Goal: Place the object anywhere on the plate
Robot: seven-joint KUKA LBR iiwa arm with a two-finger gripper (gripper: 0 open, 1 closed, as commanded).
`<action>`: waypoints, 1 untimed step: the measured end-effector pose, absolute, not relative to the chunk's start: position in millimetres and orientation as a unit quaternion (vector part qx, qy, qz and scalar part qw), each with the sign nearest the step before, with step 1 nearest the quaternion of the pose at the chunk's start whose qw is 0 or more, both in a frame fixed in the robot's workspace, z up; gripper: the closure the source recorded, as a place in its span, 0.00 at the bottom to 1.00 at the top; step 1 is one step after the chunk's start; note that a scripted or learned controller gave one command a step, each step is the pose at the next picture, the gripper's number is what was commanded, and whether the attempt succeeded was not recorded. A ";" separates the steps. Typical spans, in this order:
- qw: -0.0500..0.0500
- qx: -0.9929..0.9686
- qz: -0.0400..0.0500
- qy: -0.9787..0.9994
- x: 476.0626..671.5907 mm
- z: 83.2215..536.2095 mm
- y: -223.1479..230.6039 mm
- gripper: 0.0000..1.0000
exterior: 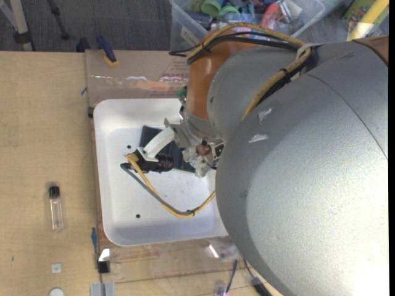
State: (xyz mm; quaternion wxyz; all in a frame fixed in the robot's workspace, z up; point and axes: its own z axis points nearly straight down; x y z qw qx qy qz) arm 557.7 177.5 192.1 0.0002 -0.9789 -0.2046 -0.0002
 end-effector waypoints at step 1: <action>0.002 -0.992 -0.003 -0.130 525.2 88.8 224.7 1.00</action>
